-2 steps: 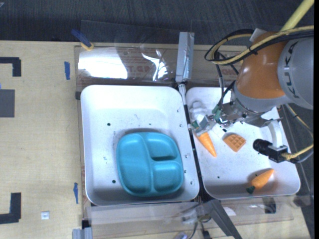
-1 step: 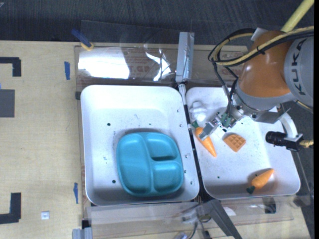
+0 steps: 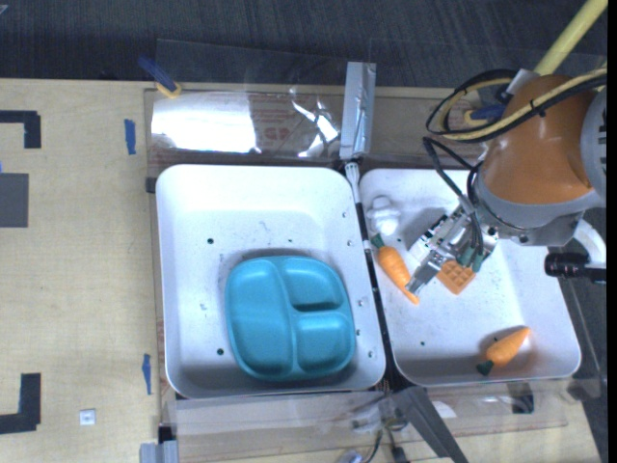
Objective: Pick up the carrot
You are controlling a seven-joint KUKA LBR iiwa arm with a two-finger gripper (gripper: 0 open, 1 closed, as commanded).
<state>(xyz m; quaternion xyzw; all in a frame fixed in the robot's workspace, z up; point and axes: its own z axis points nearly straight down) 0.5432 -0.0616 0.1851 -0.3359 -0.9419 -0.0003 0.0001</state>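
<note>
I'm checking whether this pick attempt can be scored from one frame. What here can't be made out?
- Whether the claw is gripping the carrot: its tip sits right at the carrot, too small and cluttered to tell.
- The white thing above the carrot: too blurred to identify.
- The orange waffle-like piece: partly covered by the claw.
- The right bin's far right: hidden under the arm.
</note>
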